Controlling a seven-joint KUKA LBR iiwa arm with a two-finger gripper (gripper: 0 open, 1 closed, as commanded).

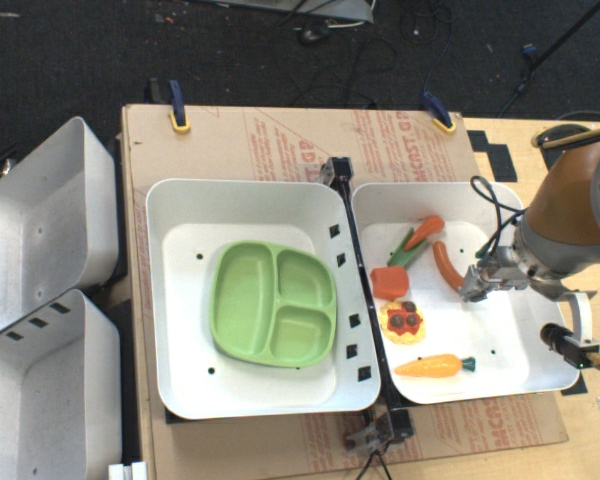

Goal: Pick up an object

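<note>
Dark floor w/ cables surrounds a cardboard-topped bench (240, 138) clamped at its far edge, prob. so the board can't slide under the arm's pushes. Two shallow white plastic bins sit side by side on it: left bin (170, 268) holds a lime-green three-section plastic tray (274, 304), lying flat near centre; right bin (510, 353) holds all the small toy food.

Candidates for the pick, in the right bin: small carrot w/ green stem (416, 240) at approx. 11 o'clock of bin centre, reddish sausage-shaped piece (446, 265) just beside it at 12, red-orange block (390, 283) at 9, yellow flat piece w/ dark red berries on top (403, 322) just below the block, larger orange carrot (432, 366) lying flat at 6.

Grey-and-orange arm comes in from 3 o'clock; its metal two-finger gripper (477, 284) hangs low over the bin, tip just beside the sausage's lower end, at its 4 o'clock. Can't tell whether it grips anything, too small and blurred. Judging by position, the sausage is the likely target; nothing looks lifted yet.
</note>
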